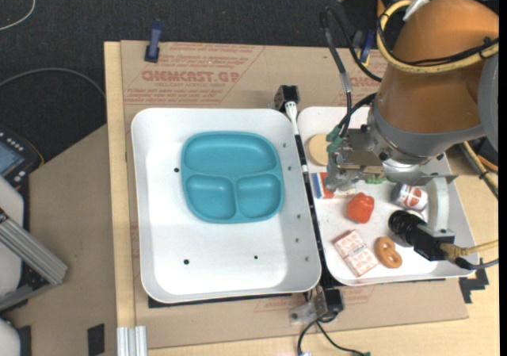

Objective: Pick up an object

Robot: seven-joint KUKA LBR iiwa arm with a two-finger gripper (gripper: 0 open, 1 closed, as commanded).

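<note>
My gripper (339,181) hangs low over the left part of the right bin (337,118), under the grey and orange arm. Just below and to its right lies a red rounded object (360,208). A small red and blue item (320,185) peeks out at the gripper's left side. A tan round piece (317,149) sits behind it near the bin's left wall. Nothing shows held in the gripper.
A pink box (354,252) and a brown ring-shaped piece (387,252) lie at the right bin's front. A small can (412,197) lies to the right. The left bin (150,212) holds a teal divided plate (232,175).
</note>
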